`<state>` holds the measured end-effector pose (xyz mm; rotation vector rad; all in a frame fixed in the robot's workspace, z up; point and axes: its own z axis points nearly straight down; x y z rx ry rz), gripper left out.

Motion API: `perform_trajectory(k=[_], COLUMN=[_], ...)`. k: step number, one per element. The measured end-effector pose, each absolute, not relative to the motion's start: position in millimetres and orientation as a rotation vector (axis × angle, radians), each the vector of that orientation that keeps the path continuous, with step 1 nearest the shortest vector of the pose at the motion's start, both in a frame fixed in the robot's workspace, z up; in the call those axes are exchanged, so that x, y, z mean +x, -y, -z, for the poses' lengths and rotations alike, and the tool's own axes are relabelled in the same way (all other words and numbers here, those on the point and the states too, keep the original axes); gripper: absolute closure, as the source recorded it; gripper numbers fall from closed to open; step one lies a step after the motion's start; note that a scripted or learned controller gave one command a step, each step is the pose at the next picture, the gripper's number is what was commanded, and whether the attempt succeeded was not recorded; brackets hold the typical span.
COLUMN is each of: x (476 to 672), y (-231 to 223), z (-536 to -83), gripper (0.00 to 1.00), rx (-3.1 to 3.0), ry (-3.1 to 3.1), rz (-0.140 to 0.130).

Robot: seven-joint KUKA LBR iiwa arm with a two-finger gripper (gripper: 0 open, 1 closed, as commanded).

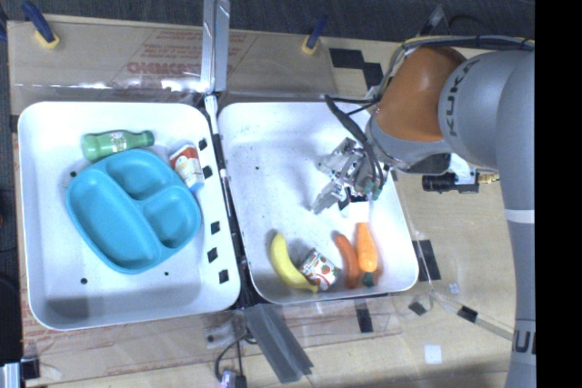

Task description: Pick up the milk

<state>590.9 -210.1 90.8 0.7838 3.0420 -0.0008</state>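
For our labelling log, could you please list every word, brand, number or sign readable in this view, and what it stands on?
Red print on the cardboard sheet behind the bins: upside down and blurred, unreadable.
Milk carton label: too small to read.
Can label: too small.
Green bottle label: blurred.
Nothing else legible.

Two white bins sit side by side: the left bin [36,195] at nine o'clock and the right bin [273,132] toward three. The left one holds one blue divided plate [132,209], one green bottle [116,142] at the plate's twelve o'clock, and one small carton [187,165] at its two o'clock. The right one holds one banana [286,262], one small printed carton [319,269], and two carrots [356,254], all near six o'clock. One gripper [341,182] hangs over the right bin.
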Motion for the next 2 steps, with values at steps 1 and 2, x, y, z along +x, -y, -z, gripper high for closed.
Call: perform_trajectory(k=[1,2], x=[592.6,607.1], y=[209.4,143.2], z=[-99.5,-196.7], gripper=[1.0,1.0], rx=[0.778,0.754], ry=[-3.043,-3.05], rz=[0.0,0.001])
